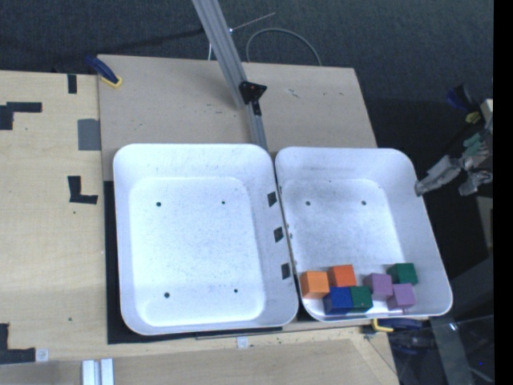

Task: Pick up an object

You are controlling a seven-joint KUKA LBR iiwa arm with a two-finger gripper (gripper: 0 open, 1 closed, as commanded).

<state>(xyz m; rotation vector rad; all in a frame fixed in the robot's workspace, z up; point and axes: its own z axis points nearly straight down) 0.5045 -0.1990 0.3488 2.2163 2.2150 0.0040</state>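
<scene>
A: Where's the pincer (453, 175) right now?

B: At the right edge of the frame, about mid-height, just outside the right rim of the right bin (417, 215). It's small and blurred there; I cannot tell how it stands, apart or together, and I see nothing in it.

A: And the things to pick up?

B: All bunched in the lower right of the frame, along the near wall of the right bin. From left to right: an orange block (315, 282), a second orange block (344, 275) touching it, a blue block (339, 299) just below those, a green block (361, 297) beside the blue one, then two purple blocks (378, 282) (403, 295), and a dark green block (403, 273) nearest the bin's right wall. They're well apart from the pincer.

A: The other bin?

B: The left bin (192, 167) sits touching the right one along their shared rims, both on the pale wooden tabletop (160, 103). A grey metal rail (220, 34) runs down at a slant from the top of the frame toward the seam between the bins.
</scene>
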